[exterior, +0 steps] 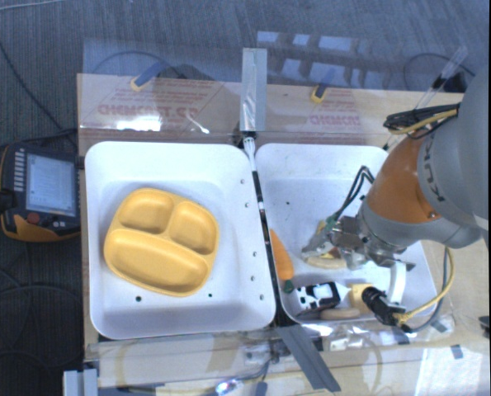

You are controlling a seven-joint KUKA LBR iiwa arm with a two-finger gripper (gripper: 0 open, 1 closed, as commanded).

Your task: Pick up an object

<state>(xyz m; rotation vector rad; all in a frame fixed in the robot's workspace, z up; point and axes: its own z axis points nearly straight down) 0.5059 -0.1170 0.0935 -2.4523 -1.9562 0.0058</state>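
Left bin [96,304] holds a yellow divided tray [161,239]. Right bin [311,172] holds a carrot [281,258] and small clutter. Gripper [337,246] low inside it; jaws' state — cannot tell

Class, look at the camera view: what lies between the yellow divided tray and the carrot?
In the camera view, the bins' adjoining walls separate the yellow divided tray from the carrot; otherwise just bare white floor.

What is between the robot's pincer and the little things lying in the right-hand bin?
Nothing visible. The pincer is already low in the right bin, right over a pale object. The carrot and the black-and-white toy lie off to the side, uncovered. The yellow tray sits in the other bin.
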